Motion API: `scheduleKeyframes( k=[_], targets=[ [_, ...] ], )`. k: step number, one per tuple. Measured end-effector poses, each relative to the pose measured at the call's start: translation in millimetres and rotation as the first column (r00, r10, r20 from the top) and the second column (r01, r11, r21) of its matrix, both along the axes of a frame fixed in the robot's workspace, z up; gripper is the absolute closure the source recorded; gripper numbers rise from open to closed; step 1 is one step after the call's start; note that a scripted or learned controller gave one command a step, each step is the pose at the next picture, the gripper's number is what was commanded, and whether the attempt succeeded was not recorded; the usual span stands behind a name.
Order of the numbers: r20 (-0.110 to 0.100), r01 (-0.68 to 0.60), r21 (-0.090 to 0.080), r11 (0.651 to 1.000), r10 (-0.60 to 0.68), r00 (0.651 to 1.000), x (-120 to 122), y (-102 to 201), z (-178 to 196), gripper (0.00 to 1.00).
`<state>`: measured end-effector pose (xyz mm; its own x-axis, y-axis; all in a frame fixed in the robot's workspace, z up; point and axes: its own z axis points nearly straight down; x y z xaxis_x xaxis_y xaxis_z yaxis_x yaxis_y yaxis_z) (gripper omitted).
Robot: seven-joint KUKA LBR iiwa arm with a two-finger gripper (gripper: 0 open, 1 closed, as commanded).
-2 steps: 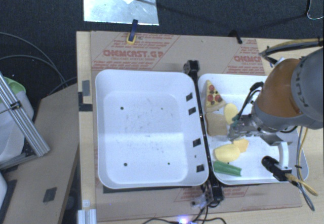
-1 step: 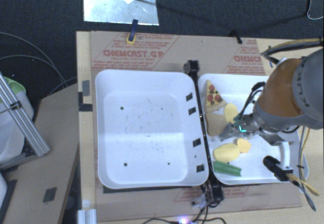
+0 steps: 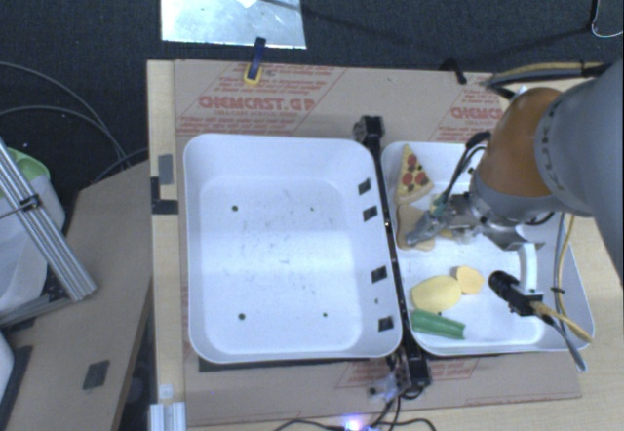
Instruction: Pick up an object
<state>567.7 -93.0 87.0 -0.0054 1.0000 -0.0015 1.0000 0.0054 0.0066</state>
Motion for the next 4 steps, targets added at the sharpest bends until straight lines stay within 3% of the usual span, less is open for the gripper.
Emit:
scheduleKeyframes(
  k=[1,2,3,4],
  targets=[
    [-0.001,-0.003,0.005,1.0,0.003,1.0,-82,62,103,0.0],
    [-0.002,-0.001,0.003,1.0,0.001,1.0,-79,58,108,1.0],
    [0.0,-0.006,0.004,1.0,0.006,1.0,-80,117,151,1.0],
    [-0.008,-0.002,0.003,1.0,0.002,1.0,-73,158,122,1.0]
  ],
)
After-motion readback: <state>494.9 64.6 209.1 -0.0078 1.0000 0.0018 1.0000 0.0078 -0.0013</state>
